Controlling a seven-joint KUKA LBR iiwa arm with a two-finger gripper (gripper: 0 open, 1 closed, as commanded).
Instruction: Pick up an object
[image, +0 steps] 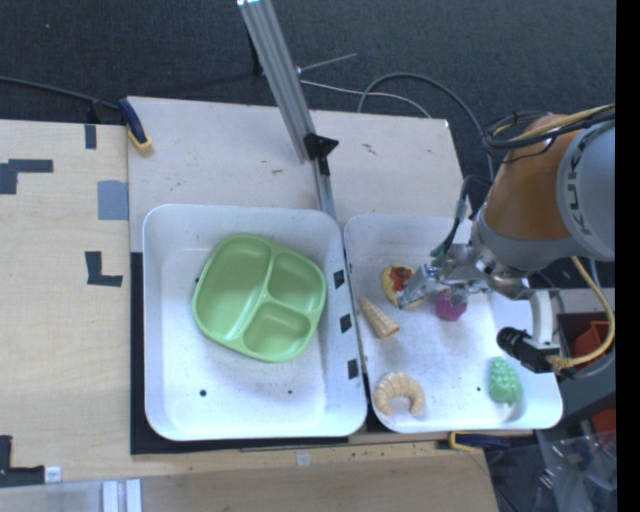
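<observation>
The right bin (520, 415) holds several small toys. A red and yellow piece (396, 277) lies near its left wall, with a tan cone (378, 317) just below it. A croissant (400, 393) sits at the front left and a green piece (503, 380) at the front right. A purple piece (450, 307) lies in the middle. My gripper (420, 289) hangs low over the bin, its tip right beside the red and yellow piece and just above-left of the purple one. I see nothing held in it.
The left bin (165, 400) holds a green divided plate (260, 297), slightly tilted. A metal pole (290, 90) slants down to the gap between the bins. Cables (575, 350) and the arm's grey and orange body (545, 200) crowd the right bin's right side.
</observation>
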